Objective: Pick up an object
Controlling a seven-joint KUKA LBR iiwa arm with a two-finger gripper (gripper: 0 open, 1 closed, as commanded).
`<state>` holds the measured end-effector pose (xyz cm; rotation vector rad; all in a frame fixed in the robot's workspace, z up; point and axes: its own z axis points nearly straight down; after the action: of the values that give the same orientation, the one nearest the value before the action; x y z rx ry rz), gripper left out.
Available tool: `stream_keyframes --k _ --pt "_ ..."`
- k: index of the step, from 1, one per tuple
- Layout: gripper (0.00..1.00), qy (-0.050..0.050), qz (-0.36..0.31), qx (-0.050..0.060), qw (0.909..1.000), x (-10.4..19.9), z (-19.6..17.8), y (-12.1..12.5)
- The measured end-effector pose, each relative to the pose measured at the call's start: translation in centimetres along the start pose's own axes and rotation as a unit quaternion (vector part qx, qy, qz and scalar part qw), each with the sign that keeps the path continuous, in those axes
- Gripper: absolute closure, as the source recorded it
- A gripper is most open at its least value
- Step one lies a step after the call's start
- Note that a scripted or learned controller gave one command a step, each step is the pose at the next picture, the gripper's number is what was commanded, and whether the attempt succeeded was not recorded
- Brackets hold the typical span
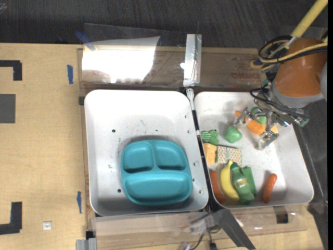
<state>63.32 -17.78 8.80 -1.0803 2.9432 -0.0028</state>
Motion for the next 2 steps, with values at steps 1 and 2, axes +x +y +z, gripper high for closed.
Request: stream_keyframes --k 1,2 --pt "1.0 -0.006 0.001 0.004 1.0 -0.4 -1.5 -0.2" --pt "1.0 -0.001 -0.012 0.001 0.9999 3.7 -0.2 8.2"
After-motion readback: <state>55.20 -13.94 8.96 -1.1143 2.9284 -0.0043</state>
